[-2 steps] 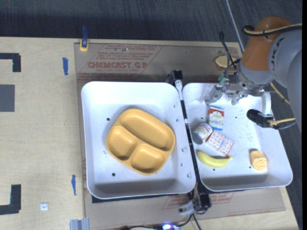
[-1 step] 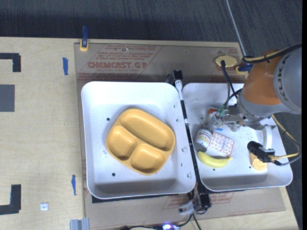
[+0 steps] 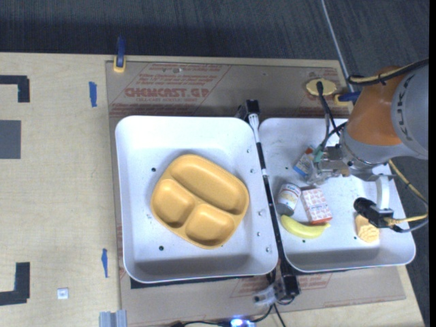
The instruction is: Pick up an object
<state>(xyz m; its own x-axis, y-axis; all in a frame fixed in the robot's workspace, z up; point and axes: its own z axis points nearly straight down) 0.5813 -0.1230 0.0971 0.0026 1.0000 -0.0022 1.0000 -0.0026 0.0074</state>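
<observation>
Objects to choose from all lie in the right-hand shallow white bin [image 3: 402,254]: a small red-and-white printed box [image 3: 316,205], a curved yellow banana [image 3: 304,227] just below it, a small round jar with a pale label [image 3: 289,197] at the box's nine o'clock, and a little orange ridged toy [image 3: 368,232] with a black piece on top, over at the bin's four o'clock side. The claw [image 3: 321,163] of the grey arm with its orange band hangs over the upper middle of that bin; whether it is released or clenched I cannot tell, as wires and coloured bits crowd the wrist, and nothing is visibly between its tips. From the claw, the box sits nearest, at about six o'clock, its long axis running roughly twelve to six; the banana lies beyond, stretched nine to three. The left-hand white bin [image 3: 129,155] holds one large mustard-yellow moulded tray with three hollows [image 3: 199,200]. Both bins rest on the pale wooden desk [image 3: 54,182].
</observation>
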